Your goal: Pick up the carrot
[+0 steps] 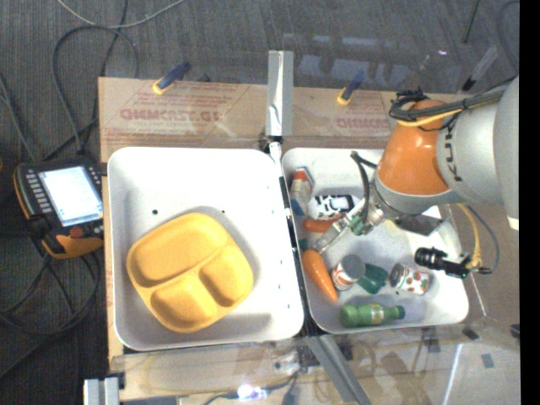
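The carrot (319, 274) lies in the right bin (451, 306), close against its left wall. It rests flat on the white floor at a slant, with its thicker end toward the bin's middle and its narrow tip pointing to the near right.

The gripper (331, 234) reaches in from the right under the arm's orange band (412, 160). Its tip hangs just above the carrot's thick end as the camera sees it. Nothing can be made out in its grasp, and whether it is open or closed cannot be told from this angle.

A small orange-red item (315, 224) sits just beyond the gripper tip, partly covered by it. Farther back along the same wall lies a small bottle (299, 188), with a black-and-white packet (335, 202) beside it.

To the right of the carrot stands a small can (346, 274), touching or nearly touching a dark green object (373, 278). A white toy with red and green marks (411, 282) lies a little farther right. A green bottle (372, 314) lies on its side along the near wall, close to the carrot's tip but apart from it.

The left bin (122, 171) holds a yellow divided plate (191, 270) with three compartments, set toward its near left corner. Both bins sit on a cardboard sheet (202, 112). A handheld pendant (63, 197) with a lit screen rests on the carpet to the left of the bench.
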Controlling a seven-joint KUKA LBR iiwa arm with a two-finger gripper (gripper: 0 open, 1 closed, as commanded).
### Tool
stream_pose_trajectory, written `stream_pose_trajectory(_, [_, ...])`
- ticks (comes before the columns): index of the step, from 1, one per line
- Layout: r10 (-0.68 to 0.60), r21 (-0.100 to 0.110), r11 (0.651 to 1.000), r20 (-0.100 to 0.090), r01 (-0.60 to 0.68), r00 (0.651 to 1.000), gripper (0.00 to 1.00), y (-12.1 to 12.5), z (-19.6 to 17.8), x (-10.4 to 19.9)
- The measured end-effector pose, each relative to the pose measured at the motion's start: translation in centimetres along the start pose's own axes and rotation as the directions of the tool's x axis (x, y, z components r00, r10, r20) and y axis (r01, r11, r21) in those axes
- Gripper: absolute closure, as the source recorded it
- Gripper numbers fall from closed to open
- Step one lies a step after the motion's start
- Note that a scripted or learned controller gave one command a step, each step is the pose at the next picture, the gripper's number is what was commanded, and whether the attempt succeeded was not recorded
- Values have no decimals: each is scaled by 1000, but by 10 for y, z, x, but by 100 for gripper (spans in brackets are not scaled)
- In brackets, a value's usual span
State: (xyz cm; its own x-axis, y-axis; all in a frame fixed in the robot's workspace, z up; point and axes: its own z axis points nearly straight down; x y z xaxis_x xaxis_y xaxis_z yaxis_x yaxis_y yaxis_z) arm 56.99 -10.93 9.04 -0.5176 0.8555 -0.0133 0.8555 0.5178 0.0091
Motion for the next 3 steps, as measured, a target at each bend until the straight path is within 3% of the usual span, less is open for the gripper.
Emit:
stream_pose_trajectory(1, [-469, 13, 883, -18, 469, 883, 0, 50, 2, -32])
stream_pose_trajectory(2, [-633, -3, 774, -15, 633, 774, 0, 45, -93, 45])
stream_pose_trajectory(3, [-606, -4, 795, -15, 606, 795, 0, 84, -93, 16])
